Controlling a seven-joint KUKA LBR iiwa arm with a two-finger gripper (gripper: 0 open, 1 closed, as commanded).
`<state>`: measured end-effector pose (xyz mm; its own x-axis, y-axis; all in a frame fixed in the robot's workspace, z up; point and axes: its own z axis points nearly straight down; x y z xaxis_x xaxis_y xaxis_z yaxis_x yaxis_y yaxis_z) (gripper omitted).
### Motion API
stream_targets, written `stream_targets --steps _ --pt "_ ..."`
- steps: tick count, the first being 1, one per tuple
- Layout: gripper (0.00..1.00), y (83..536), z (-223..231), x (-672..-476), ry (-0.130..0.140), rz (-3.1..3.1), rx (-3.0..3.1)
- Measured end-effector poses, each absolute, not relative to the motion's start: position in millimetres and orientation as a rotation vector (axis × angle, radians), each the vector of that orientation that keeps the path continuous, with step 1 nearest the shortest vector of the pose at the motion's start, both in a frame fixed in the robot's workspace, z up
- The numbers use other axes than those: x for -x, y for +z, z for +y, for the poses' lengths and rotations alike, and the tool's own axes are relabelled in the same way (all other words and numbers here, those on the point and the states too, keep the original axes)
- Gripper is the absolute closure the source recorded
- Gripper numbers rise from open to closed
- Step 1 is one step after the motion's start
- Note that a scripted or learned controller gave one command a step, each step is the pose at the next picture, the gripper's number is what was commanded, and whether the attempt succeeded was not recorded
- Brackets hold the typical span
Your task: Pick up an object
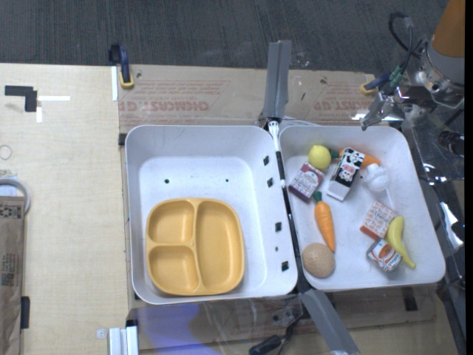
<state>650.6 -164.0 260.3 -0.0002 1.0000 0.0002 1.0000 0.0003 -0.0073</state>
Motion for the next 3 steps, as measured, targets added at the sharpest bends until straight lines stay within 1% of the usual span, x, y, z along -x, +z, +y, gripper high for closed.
stream_targets --steps 1,2,3 --pt "0.0 132.8 -154.2 -632.7 0.008 -2.253 2.181" --pt "0.0 87.6 -127.4 -530.1 0.005 -2.269 2.164" --pt "0.0 187.4 -39.1 -499.5 0.009 -1.98 2.433"
